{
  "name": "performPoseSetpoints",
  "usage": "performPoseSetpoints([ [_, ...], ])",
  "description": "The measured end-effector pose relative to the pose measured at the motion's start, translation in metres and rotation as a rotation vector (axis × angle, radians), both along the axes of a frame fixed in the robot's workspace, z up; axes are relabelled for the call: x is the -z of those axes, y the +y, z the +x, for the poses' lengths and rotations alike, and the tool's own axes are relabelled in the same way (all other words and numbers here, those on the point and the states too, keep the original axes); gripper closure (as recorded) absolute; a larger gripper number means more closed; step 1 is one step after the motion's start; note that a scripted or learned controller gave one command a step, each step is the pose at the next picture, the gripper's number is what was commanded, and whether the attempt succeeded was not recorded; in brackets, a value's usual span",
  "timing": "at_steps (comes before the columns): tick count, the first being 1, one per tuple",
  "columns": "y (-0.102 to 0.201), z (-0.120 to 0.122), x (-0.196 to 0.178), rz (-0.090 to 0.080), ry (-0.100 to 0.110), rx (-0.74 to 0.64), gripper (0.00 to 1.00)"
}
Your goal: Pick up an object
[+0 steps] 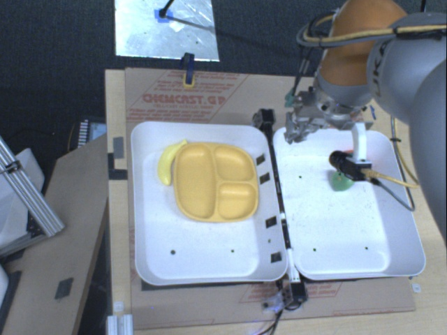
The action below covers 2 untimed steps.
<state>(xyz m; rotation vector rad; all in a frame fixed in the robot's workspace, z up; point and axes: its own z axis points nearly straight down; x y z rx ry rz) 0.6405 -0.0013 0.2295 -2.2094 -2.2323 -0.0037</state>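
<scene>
Jaws of the gripper point(302, 128) hang over the far left corner of the right white bin point(349, 250); I cannot tell their state. Small green object point(341, 181), partly hidden by a black fitting, lies near the far edge. Yellow divided plastic tray point(213, 181) covers most of a yellow banana point(166, 163) in the left bin point(202, 257).

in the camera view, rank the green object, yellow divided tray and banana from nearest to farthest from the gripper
Measured from the gripper, over the right bin's far left corner:
1. Green object, right bin, partly behind a black part of the arm.
2. Yellow divided tray, middle of the left bin.
3. Banana, left bin, tucked against the tray's left edge.
</scene>
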Motion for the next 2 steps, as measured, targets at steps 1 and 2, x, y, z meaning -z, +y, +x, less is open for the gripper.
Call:
performPoseSetpoints([
  [1,0.056,-0.018,-0.003,0.0,0.001,0.0,1.0],
  [2,0.11,-0.022,0.01,0.0,0.001,0.0,1.0],
])
